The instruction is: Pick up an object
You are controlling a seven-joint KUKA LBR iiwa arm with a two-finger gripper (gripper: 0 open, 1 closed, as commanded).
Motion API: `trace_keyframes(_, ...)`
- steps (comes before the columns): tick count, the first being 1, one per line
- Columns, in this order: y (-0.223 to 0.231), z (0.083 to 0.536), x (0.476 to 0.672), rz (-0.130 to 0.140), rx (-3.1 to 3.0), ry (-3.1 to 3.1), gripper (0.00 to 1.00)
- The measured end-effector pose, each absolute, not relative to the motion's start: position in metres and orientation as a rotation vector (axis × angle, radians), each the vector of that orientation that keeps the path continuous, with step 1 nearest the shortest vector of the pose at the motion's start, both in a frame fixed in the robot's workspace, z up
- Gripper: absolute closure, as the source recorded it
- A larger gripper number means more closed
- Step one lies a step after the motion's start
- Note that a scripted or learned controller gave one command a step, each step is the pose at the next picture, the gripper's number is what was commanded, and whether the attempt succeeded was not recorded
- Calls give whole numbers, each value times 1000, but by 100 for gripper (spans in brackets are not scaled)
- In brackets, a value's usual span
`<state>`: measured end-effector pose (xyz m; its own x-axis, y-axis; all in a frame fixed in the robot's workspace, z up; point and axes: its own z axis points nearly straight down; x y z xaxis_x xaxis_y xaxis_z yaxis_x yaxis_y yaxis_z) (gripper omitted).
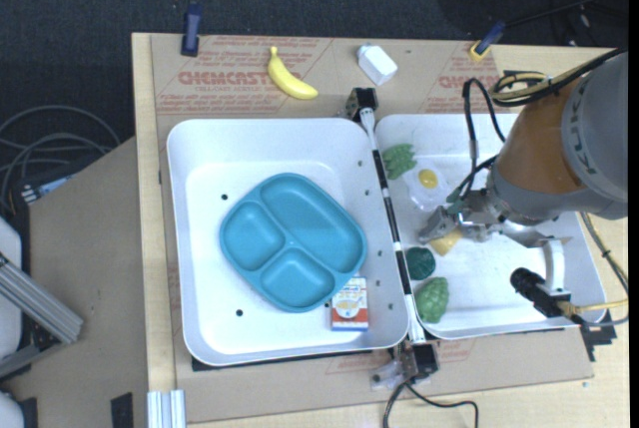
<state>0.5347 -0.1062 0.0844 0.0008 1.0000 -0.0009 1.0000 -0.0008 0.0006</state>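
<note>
Jaws state I can't make out; gripper (442, 226) sits low in the right bin (499, 321), tip right by a small yellow piece (445, 241), contact unclear. I see a yellow ball (427, 180) and light green item (398, 160) near the bin's far-left corner, a dark green ball (419, 263) and green lump (432, 298) along its left wall. Left bin (200, 157) holds a blue divided plate (291, 240) and small carton (349, 306). Banana (290, 77) lies on the bench beyond.

blue tray (292, 239) fills left bin (190, 157) middle (rim strip free).
</note>
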Motion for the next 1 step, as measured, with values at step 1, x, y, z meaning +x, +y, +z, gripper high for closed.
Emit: trace_keyframes(1, -125, 85, 588, 1, 2219, 2222, 0)
